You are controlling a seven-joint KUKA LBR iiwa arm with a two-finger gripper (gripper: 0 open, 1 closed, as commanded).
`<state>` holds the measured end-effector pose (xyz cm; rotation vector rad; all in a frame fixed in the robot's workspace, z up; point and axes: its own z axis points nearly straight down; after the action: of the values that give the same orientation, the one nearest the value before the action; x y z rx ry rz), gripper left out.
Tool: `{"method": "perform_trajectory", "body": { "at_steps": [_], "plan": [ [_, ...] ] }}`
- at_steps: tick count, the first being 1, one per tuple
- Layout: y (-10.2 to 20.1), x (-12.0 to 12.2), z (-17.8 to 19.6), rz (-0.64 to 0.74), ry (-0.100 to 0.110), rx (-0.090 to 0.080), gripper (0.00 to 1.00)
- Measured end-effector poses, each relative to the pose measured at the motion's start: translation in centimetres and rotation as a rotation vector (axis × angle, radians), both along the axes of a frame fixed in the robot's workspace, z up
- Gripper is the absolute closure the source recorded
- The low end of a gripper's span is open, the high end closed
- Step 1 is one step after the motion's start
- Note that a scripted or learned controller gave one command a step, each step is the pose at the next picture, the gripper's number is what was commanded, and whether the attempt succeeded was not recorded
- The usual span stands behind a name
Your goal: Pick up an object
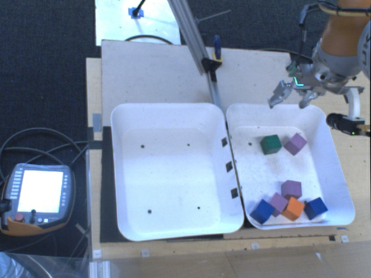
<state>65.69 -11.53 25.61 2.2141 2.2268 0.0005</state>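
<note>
White right bin [333, 155] holds seven cubes: green cube [270, 144] and purple cube [295, 143] toward its far end; two blue, two purple and one orange clustered at the near edge; gripper [293, 98] above the bin's far rim, fingers spread wide, nothing between them.
</note>
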Motion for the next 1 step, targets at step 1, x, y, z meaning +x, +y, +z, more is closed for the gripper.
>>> {"method": "perform_trajectory", "body": {
  "at_steps": [1],
  "plan": [
    [0.68, -0.7, -4.81, -0.002, 0.004, 0.001, 0.0]
  ]
}}
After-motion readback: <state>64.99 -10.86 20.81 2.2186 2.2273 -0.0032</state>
